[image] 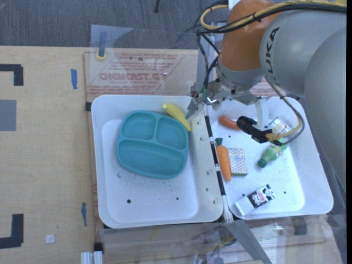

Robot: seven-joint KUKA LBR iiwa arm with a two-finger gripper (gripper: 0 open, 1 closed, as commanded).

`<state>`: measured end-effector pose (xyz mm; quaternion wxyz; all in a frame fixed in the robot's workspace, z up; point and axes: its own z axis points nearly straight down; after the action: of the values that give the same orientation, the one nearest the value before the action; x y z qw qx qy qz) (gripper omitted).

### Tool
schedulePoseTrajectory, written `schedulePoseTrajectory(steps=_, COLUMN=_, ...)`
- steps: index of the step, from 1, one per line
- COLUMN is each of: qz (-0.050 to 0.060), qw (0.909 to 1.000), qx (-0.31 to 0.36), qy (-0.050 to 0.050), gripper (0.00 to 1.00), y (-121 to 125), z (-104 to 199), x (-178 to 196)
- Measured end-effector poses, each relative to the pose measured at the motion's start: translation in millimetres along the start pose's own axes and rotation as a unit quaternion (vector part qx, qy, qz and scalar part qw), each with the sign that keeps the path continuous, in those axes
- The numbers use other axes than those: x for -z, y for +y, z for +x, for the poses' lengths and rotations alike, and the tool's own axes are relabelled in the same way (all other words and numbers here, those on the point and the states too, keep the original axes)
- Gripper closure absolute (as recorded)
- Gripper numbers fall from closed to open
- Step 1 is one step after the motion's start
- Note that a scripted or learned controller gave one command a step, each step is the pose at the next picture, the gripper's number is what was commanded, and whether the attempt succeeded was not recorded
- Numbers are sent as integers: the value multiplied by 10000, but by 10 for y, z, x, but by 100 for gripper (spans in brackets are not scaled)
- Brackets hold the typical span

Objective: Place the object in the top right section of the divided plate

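Note:
A teal divided plate (152, 144) lies in the left bin (148, 210), with two small sections at the top and one large section below. A yellow banana (177, 115) rests at the plate's top right rim, partly over the edge and pointing toward the wall between the bins. My gripper (192, 109) hangs just right of the banana's upper end, over the strip between the plate and that wall. Whether it touches the banana I cannot tell.
The right bin (308, 197) holds an orange carrot (224, 162) by the dividing wall, a second orange piece (227, 121), a patterned block (238, 161), a green bottle (269, 155), a small packet (279, 127) and a black-and-white carton (256, 198). The arm covers the right bin's upper part.

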<state>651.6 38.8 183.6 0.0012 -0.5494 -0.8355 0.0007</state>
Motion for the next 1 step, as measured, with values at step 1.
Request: schedulePoseTrajectory(steps=1, qz=0, qw=10000, qx=0, qy=0, gripper=0, y=0, z=0, x=0)
